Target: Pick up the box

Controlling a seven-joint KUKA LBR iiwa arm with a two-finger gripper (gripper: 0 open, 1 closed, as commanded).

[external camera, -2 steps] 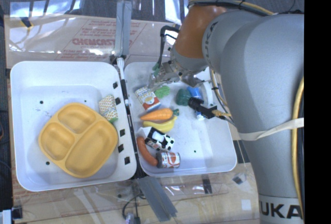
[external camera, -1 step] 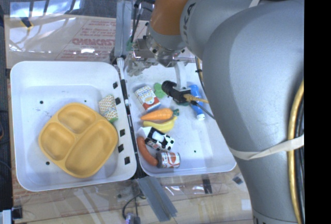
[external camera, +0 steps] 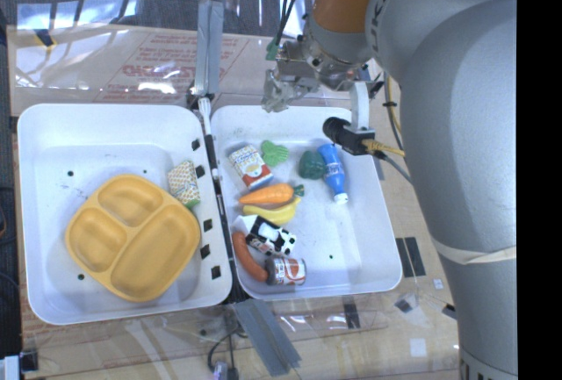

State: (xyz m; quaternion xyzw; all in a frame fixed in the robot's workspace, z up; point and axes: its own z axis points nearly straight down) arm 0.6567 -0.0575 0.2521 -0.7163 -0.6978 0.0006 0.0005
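Note:
A small box (external camera: 248, 165) with a red, white and orange label lies in the right bin (external camera: 386, 238), near its back left, next to the divider. My gripper (external camera: 279, 97) hangs over the back rim of the right bin, up and slightly right of the box and apart from it. I see nothing in the gripper. A second small packet (external camera: 183, 182) with a green and cream pattern stands in the left bin (external camera: 44, 194), by its right wall.
The right bin also holds a light green toy (external camera: 275, 152), broccoli (external camera: 311, 164), a blue bottle (external camera: 333, 171), a carrot (external camera: 268, 194), a banana (external camera: 274, 211), a cow figure (external camera: 270, 238), a sausage (external camera: 246, 255) and a can (external camera: 285, 270). A yellow divided plate (external camera: 132, 236) fills much of the left bin.

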